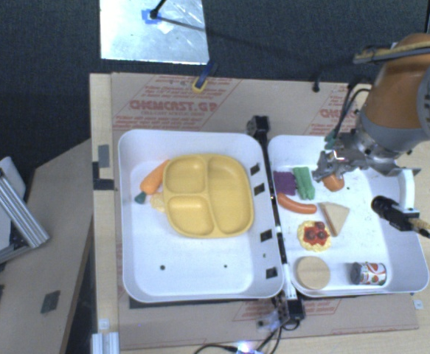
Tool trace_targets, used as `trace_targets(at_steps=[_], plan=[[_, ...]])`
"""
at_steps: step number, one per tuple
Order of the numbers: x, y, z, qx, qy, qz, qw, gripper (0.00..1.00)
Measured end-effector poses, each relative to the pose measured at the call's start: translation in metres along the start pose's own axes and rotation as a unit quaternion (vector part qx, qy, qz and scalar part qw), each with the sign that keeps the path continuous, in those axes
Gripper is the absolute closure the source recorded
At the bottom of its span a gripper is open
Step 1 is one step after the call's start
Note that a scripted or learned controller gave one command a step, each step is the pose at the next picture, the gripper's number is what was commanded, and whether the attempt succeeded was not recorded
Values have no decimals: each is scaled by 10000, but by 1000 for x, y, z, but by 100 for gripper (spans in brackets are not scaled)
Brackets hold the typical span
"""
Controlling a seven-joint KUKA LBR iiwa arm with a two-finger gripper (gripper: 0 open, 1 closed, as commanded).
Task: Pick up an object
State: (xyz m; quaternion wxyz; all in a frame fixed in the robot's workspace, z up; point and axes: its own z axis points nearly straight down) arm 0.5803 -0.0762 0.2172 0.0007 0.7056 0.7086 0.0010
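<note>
My gripper (331, 169) hangs over the upper part of the right bin (403, 260). A small orange object (335, 184) lies right under its tip, touching or nearly touching it; I cannot tell whether it is gripped. Just left of the gripper are a green block (303, 182) and a purple piece (284, 181). Below them lie a reddish sausage (297, 206), a sandwich wedge (335, 217), a small pizza with red topping (314, 234), a round tan bun (313, 272) and a tin can (368, 273) on its side.
The left bin (200, 268) holds a yellow divided plate (203, 195), with a carrot (154, 177) at the plate's left edge. A black divider runs between the two bins. A shiny metal sheet (154, 21) lies beyond the bench.
</note>
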Motion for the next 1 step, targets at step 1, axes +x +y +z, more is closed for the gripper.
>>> trace_targets(at_steps=[1], plan=[[-6,-7,-17,-3,-2,11,10000,100]])
